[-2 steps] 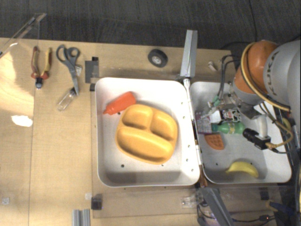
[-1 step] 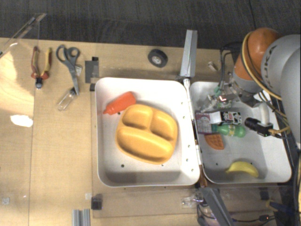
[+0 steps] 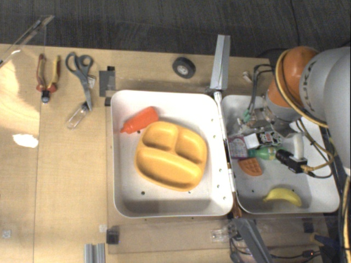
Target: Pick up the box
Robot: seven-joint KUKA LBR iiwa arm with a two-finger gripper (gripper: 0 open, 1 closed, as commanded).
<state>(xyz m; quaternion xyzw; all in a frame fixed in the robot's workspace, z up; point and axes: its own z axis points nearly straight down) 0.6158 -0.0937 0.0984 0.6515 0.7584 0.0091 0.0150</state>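
- The gripper point(image 3: 253, 126) hangs low over the right bin's point(image 3: 318, 201) upper left corner, arm point(image 3: 323, 75) reaching in from the right; whether its fingers are open or closed cannot be told.
- A small box point(image 3: 238, 147) with a purplish printed face lies just below the gripper, close to the bin's left wall; its print is too small to read.
- Crowding it: a green object point(image 3: 264, 153) and an orange wedge point(image 3: 252, 166). A banana point(image 3: 283, 196) lies well apart near the bottom edge.
- The left bin point(image 3: 123, 201) holds a yellow sectioned tray point(image 3: 171, 155) and an orange carrot-like toy point(image 3: 139, 120).
- On the desk point(image 3: 55, 190): scissors point(image 3: 82, 73), pliers point(image 3: 47, 76), a tape roll point(image 3: 184, 67).
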